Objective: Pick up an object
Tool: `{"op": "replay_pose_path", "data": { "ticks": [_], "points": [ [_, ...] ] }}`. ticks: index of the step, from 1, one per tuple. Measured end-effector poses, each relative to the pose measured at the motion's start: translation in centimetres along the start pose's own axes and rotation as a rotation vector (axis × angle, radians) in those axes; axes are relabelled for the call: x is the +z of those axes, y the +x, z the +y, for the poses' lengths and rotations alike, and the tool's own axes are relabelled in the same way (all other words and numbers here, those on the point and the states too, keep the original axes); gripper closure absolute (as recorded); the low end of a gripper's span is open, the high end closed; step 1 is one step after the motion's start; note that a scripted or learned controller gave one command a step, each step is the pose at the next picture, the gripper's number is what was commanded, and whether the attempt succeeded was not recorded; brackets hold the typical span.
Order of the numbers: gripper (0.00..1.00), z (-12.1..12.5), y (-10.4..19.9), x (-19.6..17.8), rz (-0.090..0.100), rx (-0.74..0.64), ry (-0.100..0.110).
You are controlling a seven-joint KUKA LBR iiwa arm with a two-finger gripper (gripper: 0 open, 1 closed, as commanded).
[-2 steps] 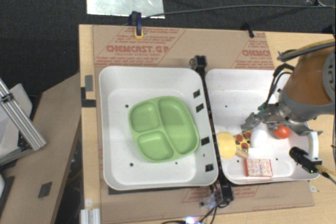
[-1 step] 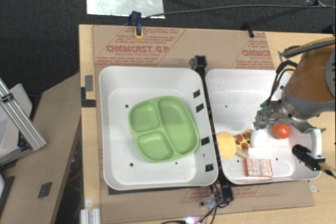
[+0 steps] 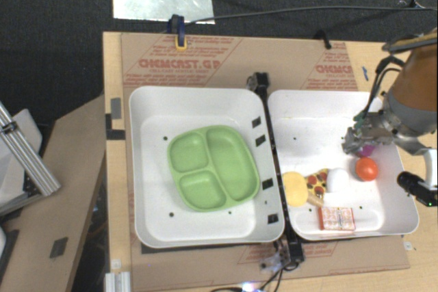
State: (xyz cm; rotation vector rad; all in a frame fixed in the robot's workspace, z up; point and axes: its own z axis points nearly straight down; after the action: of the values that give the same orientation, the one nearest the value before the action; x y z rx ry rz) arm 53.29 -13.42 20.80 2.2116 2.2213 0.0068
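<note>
I see an orange ball (image 3: 367,169) lying in the right bin (image 3: 308,113), near its right wall. A purple thing (image 3: 367,149) shows just above it, right under the gripper (image 3: 361,139); I cannot tell whether the claw has it. Further left lie a white object (image 3: 337,180), a yellow piece (image 3: 295,188) and a red packet (image 3: 336,218). The left bin (image 3: 150,113) holds a green divided plate (image 3: 213,167).

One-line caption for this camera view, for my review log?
Claw low in right bin above orange ball; green tray in left bin.
</note>
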Motion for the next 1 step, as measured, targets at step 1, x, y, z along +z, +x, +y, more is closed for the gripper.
{"op": "replay_pose_path", "data": {
  "ticks": [1],
  "points": [
    [1.00, -0.16, 0.43, -6.26, 0.000, -0.001, 0.000]
  ]
}}
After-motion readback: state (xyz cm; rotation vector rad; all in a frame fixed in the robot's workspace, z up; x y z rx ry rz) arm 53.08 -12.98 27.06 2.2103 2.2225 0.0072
